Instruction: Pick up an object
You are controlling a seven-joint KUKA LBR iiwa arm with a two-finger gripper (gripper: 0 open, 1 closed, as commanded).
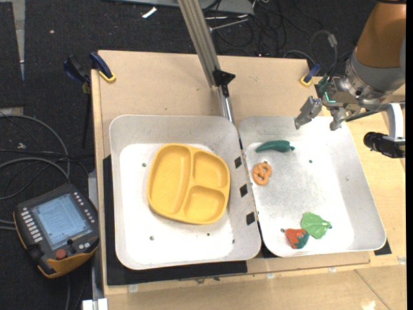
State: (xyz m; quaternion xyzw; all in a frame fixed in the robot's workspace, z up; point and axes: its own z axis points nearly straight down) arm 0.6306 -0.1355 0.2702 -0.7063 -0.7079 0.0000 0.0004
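Overhead, the pincer [321, 116] hangs with its fingers apart and nothing between them, above the far edge of the right bin [335, 192]. Inside that bin lie a green pepper [275, 146] near the far left corner, a pretzel [262, 172] just below it, and a green leafy piece [315, 225] touching a red-orange item [296, 237] at the near side. A yellow divided tray [189, 183] rests in the left bin [129, 173] on the table [155, 82].

The grey arm reaches in from the right, its end effector [322, 115] open, fingers spread
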